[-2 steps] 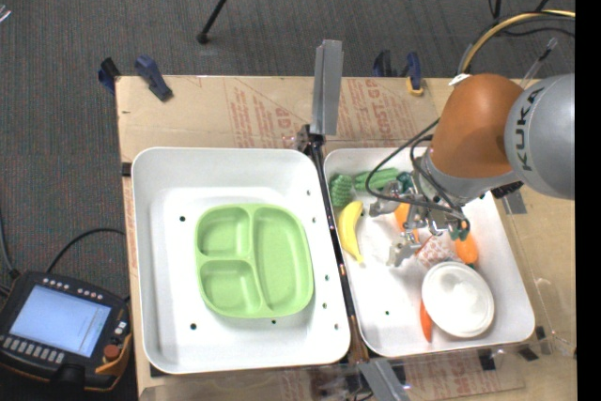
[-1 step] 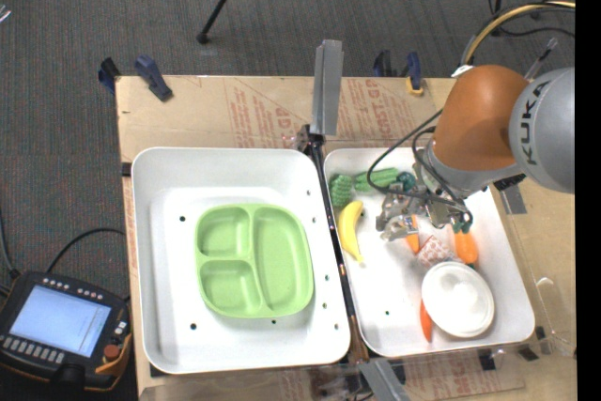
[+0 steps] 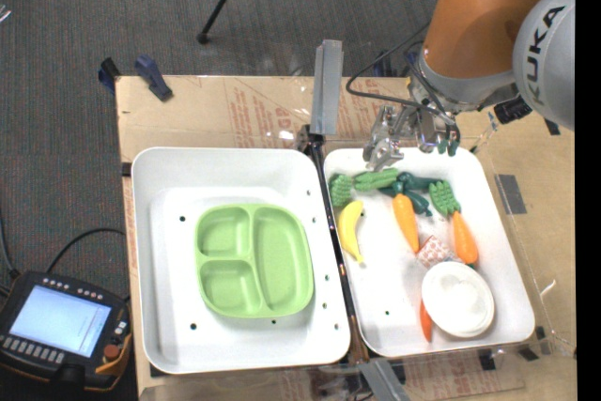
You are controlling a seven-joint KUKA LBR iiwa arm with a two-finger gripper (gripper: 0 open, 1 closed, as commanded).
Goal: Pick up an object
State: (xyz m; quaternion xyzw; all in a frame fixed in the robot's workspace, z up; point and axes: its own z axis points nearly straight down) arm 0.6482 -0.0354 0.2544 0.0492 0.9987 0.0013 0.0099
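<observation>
While the grey arm hangs over the right bin (image 3: 502, 244) at its twelve o'clock edge, the claw (image 3: 413, 138) sits just above the toy vegetables; whether it is open or closed I cannot tell. Below it lie a banana (image 3: 350, 230), two carrots (image 3: 406, 221) and a white bowl (image 3: 457, 299). A green divided plate (image 3: 254, 260) rests in the left bin (image 3: 160, 192).

The right bin (image 3: 502, 296) holds toy food: a yellow banana (image 3: 351, 230) lies near its left wall, two orange carrots (image 3: 406, 221) slant at its centre, green vegetables (image 3: 376, 180) crowd its far end, and a white bowl (image 3: 457, 299) sits upright near its front.
</observation>
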